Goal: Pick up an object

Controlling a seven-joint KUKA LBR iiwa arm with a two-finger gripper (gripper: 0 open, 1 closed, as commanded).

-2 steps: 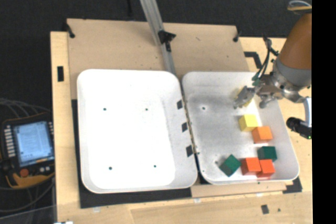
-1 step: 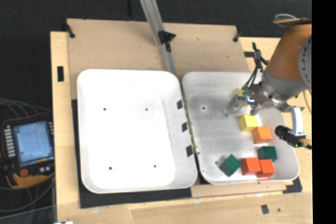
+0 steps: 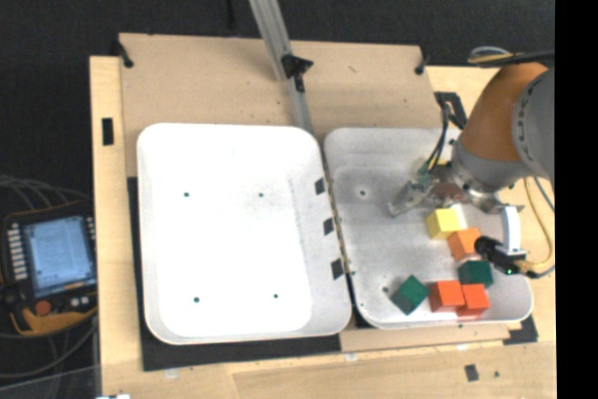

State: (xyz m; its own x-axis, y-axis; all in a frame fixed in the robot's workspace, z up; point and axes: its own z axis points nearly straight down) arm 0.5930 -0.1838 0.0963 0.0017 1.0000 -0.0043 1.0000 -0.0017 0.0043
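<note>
The right bin point(image 3: 374, 154) holds several blocks along its right and front side. A yellow block point(image 3: 446, 221) lies highest, with an orange block point(image 3: 463, 243) just below it and a dark green block point(image 3: 476, 272) below that. Near the front wall sit a green block point(image 3: 408, 293) and two red-orange blocks point(image 3: 447, 294) point(image 3: 475, 297) side by side. My gripper point(image 3: 409, 198) hangs low over the middle of the right bin, just up and left of the yellow block. Nothing shows in its grasp.
The left bin point(image 3: 234, 229) lies beside the right one, with a divider edge and clips point(image 3: 329, 224) between them. A slanted metal rail point(image 3: 271, 14) runs from the top to the bins' back edge. A teach pendant point(image 3: 51, 257) sits at the far left.
</note>
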